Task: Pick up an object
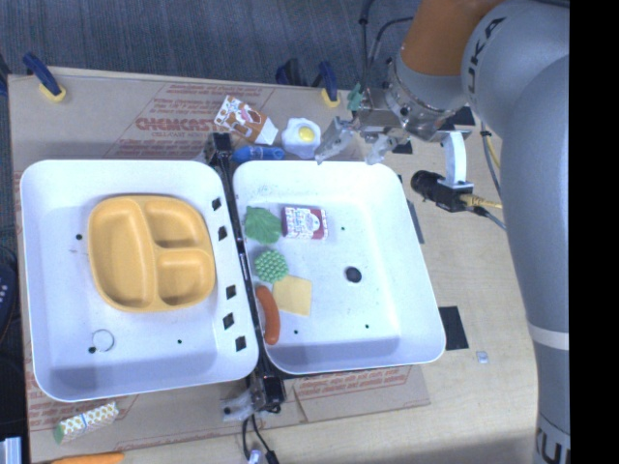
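Lower left corner of frame, on cardboard (145, 104) outside the bins: small wrapped packet (87, 420).

Left bin (39, 259), frame left: yellow sectioned tray (150, 251) near centre, wide bare floor around it, most along the near rim.

Right bin (387, 288), frame centre: items crowded against the left wall. Nearest, red sausage (269, 315) lying along that wall. Just beyond, yellow cheese slab (294, 295), touching or nearly touching green studded ball (271, 265). Farther, green leafy piece (261, 224) beside red-and-white packet (304, 222). Dark round spot (353, 275) right of centre. Right half and near strip of bin floor open.

Beyond the bins' far rims, upper centre: blue item (256, 153) at the junction of the rims, egg-like white-and-yellow piece (303, 135), patterned packet (239, 117).

Gripper (350, 145) over the far rim of right bin, upper centre-right, fingers apart, nothing between them. Well apart from the crowded items. Grey arm (522, 143) filling upper right.

Blue clamps (44, 76) on the cardboard's far edge.
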